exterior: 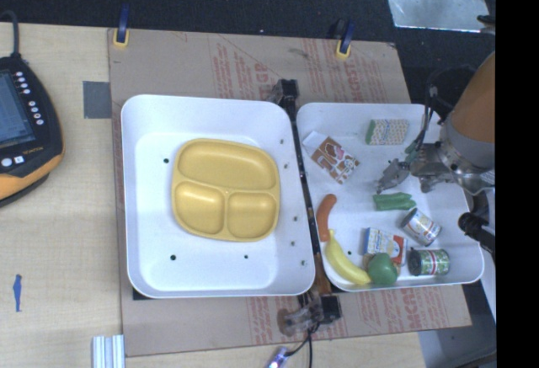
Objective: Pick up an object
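Over the right bin I've got the arm reaching in from the side, and the gripper is hanging just above the green piece with its fingers spread apart, nothing between them. So no grasp yet; I read this as the approach to a pick. That green piece lies flat on the bin floor, mid-bin, with a little room around it, which is likely why it makes a fair target. Everything else is crowded toward the near edge: banana, green ball-like fruit, two small cans side by side, a small carton between them and the banana, and an orange sausage-like thing against the dividing wall. Two flat packets sit further back. Left bin just carries the yellow divided tray, well apart from my work. My worry: those open fingers are slanted, so a drop may nudge the piece sideways.
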`<state>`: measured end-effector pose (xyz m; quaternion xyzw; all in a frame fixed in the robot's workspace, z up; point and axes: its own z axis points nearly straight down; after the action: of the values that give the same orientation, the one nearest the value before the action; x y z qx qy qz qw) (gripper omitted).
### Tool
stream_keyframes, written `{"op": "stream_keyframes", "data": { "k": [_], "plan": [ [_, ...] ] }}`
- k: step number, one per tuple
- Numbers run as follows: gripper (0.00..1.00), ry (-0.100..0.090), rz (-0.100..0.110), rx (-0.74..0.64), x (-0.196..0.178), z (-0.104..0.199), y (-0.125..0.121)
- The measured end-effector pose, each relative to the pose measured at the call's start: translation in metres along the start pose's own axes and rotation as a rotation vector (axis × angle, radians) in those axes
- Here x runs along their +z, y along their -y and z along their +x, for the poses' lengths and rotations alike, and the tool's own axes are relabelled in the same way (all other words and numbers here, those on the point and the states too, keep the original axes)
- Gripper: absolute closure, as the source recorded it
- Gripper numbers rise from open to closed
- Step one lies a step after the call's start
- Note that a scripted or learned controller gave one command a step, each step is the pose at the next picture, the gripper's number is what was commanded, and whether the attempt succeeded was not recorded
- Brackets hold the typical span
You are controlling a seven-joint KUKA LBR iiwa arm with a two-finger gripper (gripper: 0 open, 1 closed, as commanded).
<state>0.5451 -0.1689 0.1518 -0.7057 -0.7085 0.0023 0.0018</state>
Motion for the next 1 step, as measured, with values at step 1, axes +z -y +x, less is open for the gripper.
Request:
{"op": "stream_keyframes", "data": {
  "k": [1],
  "plan": [
    [0.0, 0.0, 0.0, -0.002, 0.0606, -0.0046, -0.0032]
  ]
}}
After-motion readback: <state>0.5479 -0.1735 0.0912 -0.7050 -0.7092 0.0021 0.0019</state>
